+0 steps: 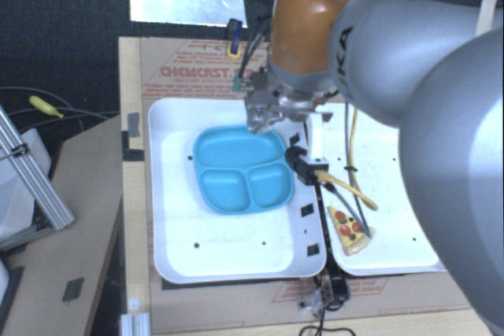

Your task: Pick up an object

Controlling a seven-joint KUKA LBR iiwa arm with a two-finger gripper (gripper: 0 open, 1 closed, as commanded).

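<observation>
Bench under two white bins

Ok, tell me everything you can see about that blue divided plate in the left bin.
The blue divided plate looks like smooth moulded plastic with rounded corners. It has three compartments: one wide one along the far side and two smaller ones along the near side. It lies flat and right side up on the floor of the left white bin, turned at a slight angle. The gripper is at its far rim; whether it touches the plate cannot be told.

Red "CHEMCAST" lettering on cardboard sheet, partly arm-hidden
</observation>
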